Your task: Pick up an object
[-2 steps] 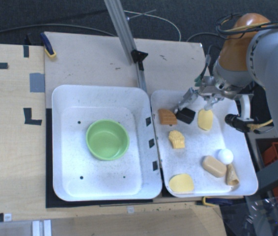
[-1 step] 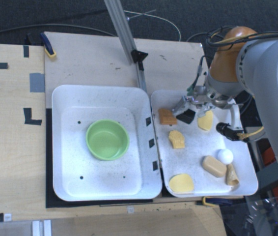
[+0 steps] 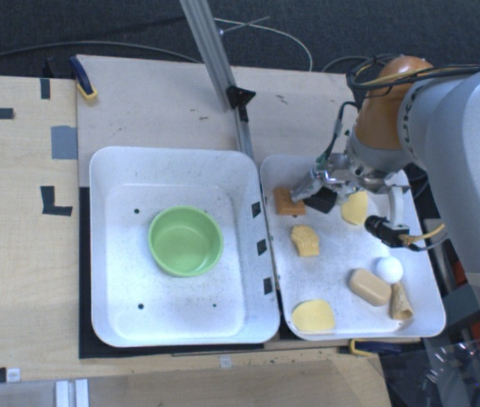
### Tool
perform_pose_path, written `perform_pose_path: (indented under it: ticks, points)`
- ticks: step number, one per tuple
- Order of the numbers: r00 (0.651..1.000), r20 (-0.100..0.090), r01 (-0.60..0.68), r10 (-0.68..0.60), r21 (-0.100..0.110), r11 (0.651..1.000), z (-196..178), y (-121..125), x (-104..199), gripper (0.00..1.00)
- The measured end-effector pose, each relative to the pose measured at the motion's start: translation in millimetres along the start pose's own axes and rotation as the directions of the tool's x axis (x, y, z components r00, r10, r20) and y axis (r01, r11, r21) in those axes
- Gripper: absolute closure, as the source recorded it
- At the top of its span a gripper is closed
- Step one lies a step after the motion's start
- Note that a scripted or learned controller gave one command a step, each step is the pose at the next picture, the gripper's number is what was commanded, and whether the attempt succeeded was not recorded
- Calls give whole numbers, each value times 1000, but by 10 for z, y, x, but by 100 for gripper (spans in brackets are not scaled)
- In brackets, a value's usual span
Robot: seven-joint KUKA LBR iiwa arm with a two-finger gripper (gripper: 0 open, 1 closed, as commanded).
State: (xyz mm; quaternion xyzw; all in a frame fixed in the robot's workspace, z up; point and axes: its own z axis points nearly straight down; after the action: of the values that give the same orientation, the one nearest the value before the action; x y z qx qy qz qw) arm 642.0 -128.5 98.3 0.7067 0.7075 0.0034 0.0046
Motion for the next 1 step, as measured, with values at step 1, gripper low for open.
perform_pose_path:
  ticks: [1]
  points:
    - [1000,1,1,-1,-6,1000,-119,15,6,100]
